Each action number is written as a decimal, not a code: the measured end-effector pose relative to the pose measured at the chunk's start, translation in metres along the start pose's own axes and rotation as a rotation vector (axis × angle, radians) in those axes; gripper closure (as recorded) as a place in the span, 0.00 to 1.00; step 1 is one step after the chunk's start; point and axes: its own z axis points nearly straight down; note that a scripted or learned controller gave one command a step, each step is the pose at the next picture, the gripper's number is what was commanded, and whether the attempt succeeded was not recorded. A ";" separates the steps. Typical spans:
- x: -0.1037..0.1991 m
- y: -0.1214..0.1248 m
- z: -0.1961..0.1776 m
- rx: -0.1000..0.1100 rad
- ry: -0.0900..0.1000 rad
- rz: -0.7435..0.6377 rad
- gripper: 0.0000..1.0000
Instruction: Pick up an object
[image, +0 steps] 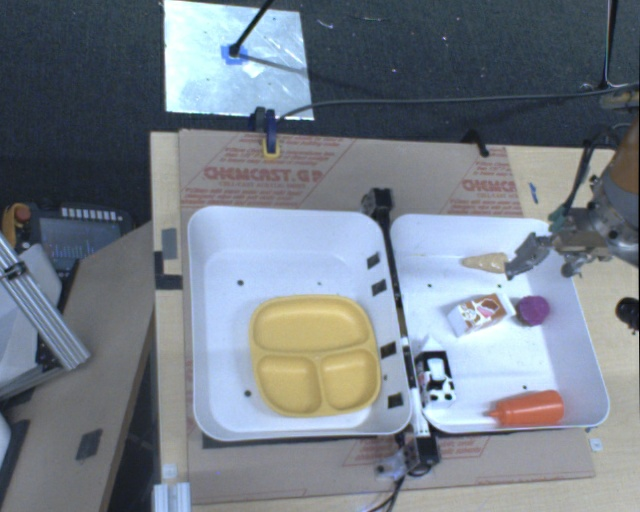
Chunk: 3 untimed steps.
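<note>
Nearest you, along the front edge of the right bin (585, 345), you have an orange bottle (526, 407) lying on its side, and a small black-and-white toy (436, 380) tucked into that bin's front left corner, close to the divider between the two bins. In the left bin (215, 300) a yellow divided plate (315, 354) sits flat toward the front, with one long compartment at the back and two smaller ones in front.

A little further in, at the middle of the right bin, you will see a small white carton (480, 313) with a brown picture on it, lying tilted, and just beside it on its right a purple ball (533, 309). The two are near each other; you cannot tell whether they touch.

Further back lies a tan, cone-shaped piece (485, 263), pointing left. The gripper (545, 258) reaches in from the right edge above the back of the right bin, one dark finger (524, 257) slanting down just beside the cone's right end. Whether the fingers stand apart or closed you cannot tell, and nothing shows between them.

Beyond the bins lie a cardboard sheet (340, 165) printed in red, and a shiny foil square (236, 60).
</note>
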 end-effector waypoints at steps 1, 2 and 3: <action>0.000 0.002 -0.005 -0.009 -0.002 -0.002 0.00; -0.004 0.006 0.038 -0.007 -0.001 0.000 0.00; -0.009 0.007 0.099 -0.005 -0.001 0.001 0.00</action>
